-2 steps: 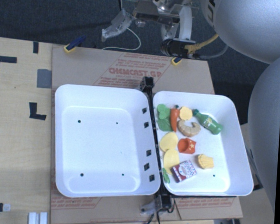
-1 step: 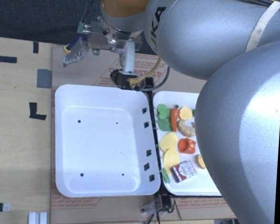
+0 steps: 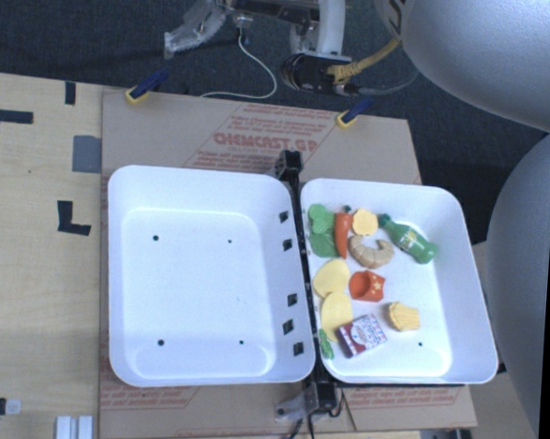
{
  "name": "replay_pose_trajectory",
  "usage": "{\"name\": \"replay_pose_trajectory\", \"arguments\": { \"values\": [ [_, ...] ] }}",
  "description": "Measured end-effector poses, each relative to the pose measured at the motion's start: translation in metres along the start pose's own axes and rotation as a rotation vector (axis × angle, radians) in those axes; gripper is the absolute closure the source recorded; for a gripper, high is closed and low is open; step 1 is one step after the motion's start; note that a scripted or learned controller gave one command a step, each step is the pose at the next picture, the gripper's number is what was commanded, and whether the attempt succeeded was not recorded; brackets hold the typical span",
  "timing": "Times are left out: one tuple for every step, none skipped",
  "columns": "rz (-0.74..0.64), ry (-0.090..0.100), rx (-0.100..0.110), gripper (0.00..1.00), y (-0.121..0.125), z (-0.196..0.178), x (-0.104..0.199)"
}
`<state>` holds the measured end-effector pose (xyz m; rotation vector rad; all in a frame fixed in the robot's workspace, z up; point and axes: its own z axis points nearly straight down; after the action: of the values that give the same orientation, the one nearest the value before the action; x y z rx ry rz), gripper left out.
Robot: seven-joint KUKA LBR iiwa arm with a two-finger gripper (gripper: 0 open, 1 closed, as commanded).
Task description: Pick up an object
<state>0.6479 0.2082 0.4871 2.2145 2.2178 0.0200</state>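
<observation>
Cardboard (image 3: 262, 143) under bins reads "CHEMCAST GP"; hand (image 3: 271, 2) above, open or closed: cannot tell.

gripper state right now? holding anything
gripper: at the top edge of the camera view, above the bench and away from both bins; open or shut cannot be told, and nothing is seen held in it.

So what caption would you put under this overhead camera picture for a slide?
Toy foods, including a green bottle and orange carrot, crowd the right white bin beside the left bin.
</observation>
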Motion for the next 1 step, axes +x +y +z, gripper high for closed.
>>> {"name": "replay_pose_trajectory", "arguments": {
  "values": [
    [-0.002,-0.005,0.016,1.00,-0.0002,-0.0004,0.0017]
  ]
}}
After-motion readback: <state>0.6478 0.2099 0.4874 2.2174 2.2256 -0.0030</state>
